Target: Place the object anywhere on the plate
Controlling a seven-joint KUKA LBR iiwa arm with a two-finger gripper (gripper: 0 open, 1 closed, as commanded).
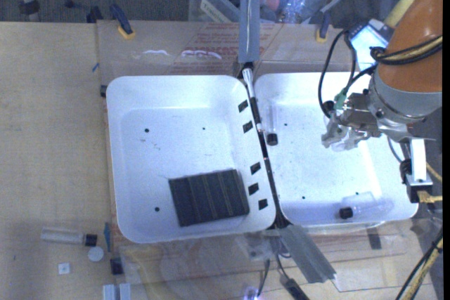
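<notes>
Open floor around plate [209, 197], L bin [140, 102]

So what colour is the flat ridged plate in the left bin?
Dark grey, nearly black, plate, seen in the camera view.

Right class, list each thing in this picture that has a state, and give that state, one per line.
Dark ribbed plate: flat in the left bin, nothing on it.
Clear tube with black cap: lying on its side in the right bin, near the front wall.
Gripper: above the right bin, apart from the tube.
</notes>
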